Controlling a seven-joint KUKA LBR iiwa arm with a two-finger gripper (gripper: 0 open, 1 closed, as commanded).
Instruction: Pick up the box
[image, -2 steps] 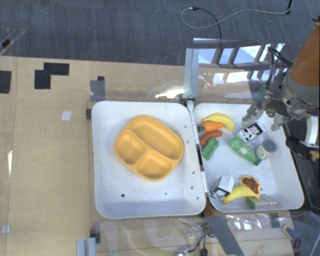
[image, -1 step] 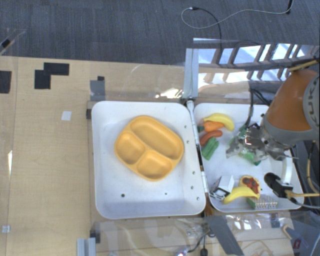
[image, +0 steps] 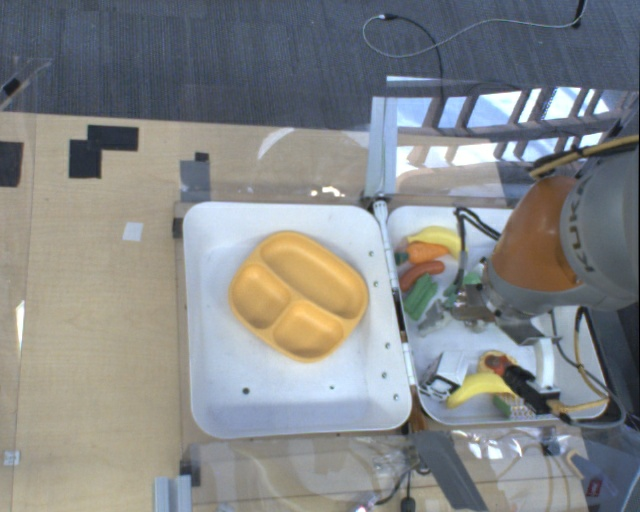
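Jaws hidden under arm (image: 560, 250), over right bin (image: 430, 405).

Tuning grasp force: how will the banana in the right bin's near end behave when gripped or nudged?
The banana is curved and smooth-looking, so it would likely pivot or slip sideways under a push. It looks small and glossy like a plastic toy, so probably light and fairly stiff. It lies against other clutter near the bin wall, so a nudge may shift neighbours too.
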